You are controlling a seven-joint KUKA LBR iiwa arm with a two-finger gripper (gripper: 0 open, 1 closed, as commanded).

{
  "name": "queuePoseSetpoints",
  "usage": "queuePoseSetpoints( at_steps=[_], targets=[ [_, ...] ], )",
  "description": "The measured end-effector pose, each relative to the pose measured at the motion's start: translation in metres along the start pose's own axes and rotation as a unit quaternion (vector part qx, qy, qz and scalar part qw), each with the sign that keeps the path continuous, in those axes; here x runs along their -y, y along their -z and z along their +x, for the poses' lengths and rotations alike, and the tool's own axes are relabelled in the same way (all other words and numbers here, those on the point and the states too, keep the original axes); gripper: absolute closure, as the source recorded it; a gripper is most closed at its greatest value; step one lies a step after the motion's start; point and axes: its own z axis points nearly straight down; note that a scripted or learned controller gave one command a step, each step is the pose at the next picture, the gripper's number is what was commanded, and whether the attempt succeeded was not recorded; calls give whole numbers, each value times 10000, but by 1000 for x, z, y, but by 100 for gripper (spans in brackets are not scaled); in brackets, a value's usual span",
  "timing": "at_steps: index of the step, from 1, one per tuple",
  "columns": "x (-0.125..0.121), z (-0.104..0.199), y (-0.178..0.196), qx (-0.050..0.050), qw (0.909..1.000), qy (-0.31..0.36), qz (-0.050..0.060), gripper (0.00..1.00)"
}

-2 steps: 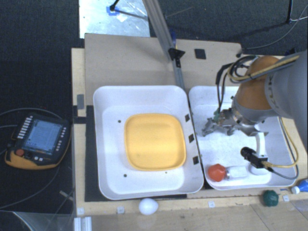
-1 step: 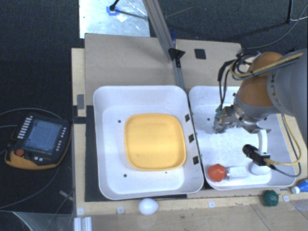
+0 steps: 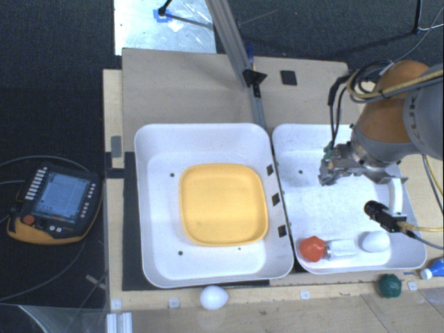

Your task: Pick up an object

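the grey jointed metal arm with its orange band reaches in from the right, wrist bent downward; its dark two-finger metal gripper hangs low, pointing toward the left.

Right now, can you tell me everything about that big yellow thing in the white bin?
The yellow plate is a square dish with rounded corners and a raised rim around a flatter middle. It looks like smooth matte plastic, plain yellow all over. It lies flat and face up in the middle of the left bin, resting on the bin's white floor with white showing all around it. Nothing sits on it or touches it from above.
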Motion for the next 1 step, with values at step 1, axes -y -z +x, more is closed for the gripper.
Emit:
queuePoseSetpoints(
  at_steps=[1],
  targets=[
    [-1,0,53,0,10000,4,-7,100]
  ],
)
